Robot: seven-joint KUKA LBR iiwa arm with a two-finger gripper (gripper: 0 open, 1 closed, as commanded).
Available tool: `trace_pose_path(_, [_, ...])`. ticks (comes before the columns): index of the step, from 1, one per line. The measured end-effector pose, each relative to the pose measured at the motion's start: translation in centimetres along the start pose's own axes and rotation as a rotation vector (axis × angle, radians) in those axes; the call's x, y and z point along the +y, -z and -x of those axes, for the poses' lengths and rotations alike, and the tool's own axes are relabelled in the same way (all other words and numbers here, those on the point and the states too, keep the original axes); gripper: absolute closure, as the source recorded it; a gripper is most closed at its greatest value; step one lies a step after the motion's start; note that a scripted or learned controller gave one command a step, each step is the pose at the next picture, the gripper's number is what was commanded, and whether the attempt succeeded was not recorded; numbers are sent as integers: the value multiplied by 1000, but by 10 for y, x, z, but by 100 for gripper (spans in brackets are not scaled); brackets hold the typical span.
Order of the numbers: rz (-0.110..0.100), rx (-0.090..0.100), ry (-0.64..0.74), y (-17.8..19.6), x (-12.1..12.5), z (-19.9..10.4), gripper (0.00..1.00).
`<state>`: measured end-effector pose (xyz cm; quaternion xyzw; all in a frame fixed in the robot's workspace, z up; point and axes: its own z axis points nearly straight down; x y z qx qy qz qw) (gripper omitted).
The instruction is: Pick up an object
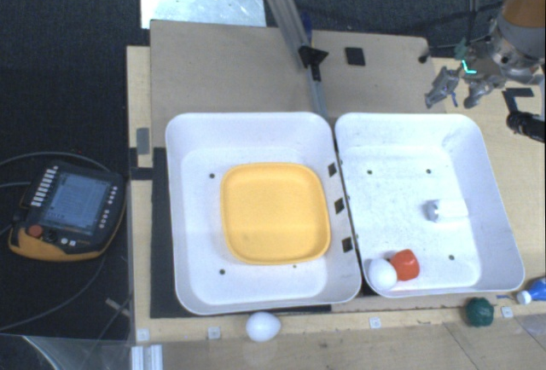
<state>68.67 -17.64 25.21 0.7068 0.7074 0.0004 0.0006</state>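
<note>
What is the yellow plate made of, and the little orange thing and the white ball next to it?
The yellow plate looks like matte plastic: one even colour, soft rounded rim, no shine. The little orange thing seems to be plastic too, smooth and brightly coloured, though it is too small to be sure. The white ball touching it looks smooth and hard, perhaps plastic; its material stays uncertain.

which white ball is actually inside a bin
The white ball beside the orange object in the right bin. The other white ball lies outside, below the left bin.
</note>
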Motion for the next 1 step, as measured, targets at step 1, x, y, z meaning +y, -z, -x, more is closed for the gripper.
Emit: trace_pose_path(1, [0, 0, 0, 0, 0, 0, 0])
